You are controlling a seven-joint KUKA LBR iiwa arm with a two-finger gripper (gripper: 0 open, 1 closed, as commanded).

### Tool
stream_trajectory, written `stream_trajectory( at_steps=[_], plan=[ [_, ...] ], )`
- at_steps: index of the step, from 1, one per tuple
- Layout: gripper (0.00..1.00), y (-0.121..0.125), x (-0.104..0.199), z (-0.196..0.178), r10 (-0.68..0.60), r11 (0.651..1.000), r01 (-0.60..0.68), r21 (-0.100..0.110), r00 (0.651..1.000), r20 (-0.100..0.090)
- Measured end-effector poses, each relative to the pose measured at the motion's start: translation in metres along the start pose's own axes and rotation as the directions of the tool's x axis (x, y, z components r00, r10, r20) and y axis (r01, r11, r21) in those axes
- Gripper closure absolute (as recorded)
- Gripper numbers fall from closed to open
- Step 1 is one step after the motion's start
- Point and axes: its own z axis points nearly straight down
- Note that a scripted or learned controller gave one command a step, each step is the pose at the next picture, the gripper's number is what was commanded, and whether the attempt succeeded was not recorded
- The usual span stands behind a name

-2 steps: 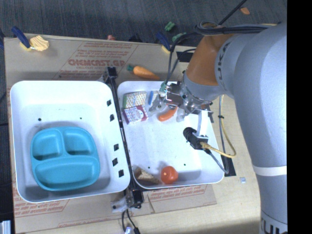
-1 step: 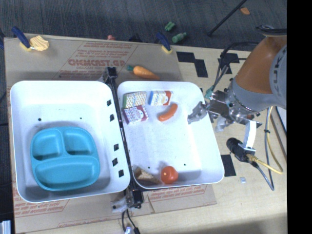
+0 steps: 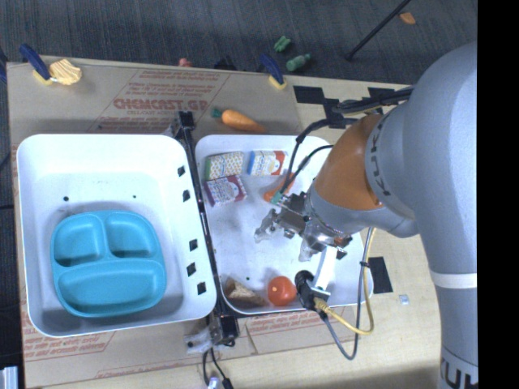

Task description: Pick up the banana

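My gripper [image 3: 284, 241] hangs low over the middle of the right bin [image 3: 243, 233], pointing left. Its two metal fingers [image 3: 263, 230] stand apart with bare white bin floor between them, so it is open and holds nothing. The grey arm with its orange band [image 3: 353, 173] covers the right part of this bin and hides whatever lies under it. A small orange piece [image 3: 272, 191] peeks out just above the gripper.
Three small cartons [image 3: 227, 177] lie at the right bin's back. A red tomato [image 3: 280, 290] and a brown bread piece [image 3: 242, 292] sit at its front edge. A blue divided plate [image 3: 107, 262] lies in the left bin. A carrot [image 3: 240, 120] rests behind the bins.
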Motion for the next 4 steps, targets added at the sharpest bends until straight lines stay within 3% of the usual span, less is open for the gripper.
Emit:
stream_trajectory(
  at_steps=[1,2,3,4],
  plan=[
    [0.0,0.001,-0.042,0.048,0.043,0.999,-0.043,-0.002,0.999,0.0],
    [1.0,0.001,-0.041,0.038,0.037,0.999,-0.037,0.001,0.999,0.0],
    [1.0,-0.028,0.013,0.048,0.163,0.987,-0.163,0.0,0.987,-0.001],
    [1.0,-0.086,0.126,-0.052,0.221,0.975,-0.221,-0.001,0.975,-0.003]
  ],
)
